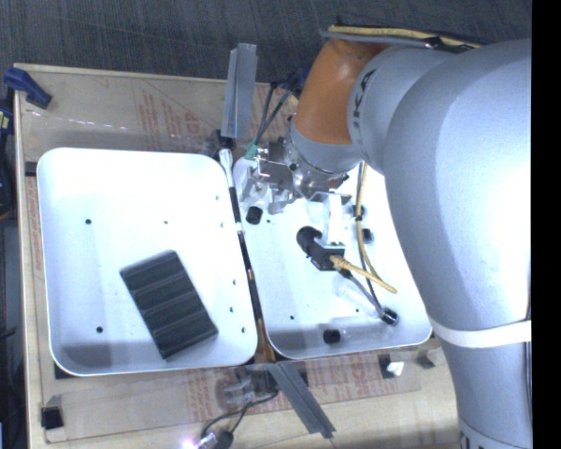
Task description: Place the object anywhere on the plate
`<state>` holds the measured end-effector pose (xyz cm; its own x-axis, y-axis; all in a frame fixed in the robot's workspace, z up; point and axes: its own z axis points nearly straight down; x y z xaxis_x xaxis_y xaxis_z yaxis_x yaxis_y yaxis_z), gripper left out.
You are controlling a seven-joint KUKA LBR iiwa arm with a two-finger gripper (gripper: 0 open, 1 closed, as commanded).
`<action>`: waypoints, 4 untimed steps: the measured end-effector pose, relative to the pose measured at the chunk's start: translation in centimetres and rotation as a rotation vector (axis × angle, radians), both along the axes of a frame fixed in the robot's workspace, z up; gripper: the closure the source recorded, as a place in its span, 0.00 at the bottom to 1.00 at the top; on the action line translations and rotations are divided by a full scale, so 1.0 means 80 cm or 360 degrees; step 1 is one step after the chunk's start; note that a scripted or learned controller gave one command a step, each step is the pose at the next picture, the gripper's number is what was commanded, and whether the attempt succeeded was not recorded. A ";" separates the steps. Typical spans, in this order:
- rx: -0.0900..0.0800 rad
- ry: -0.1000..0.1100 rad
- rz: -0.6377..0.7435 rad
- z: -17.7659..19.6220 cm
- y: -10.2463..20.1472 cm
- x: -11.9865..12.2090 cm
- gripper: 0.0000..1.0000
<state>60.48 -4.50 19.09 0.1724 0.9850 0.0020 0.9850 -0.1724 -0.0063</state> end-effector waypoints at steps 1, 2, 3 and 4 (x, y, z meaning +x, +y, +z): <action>-0.0005 0.0001 0.0023 0.001 0.053 -0.154 1.00; -0.0004 -0.0004 0.0219 0.062 0.180 -0.119 1.00; -0.0011 0.0007 -0.0254 -0.082 0.235 -0.159 1.00; -0.0005 -0.0002 -0.0051 0.000 0.140 -0.103 1.00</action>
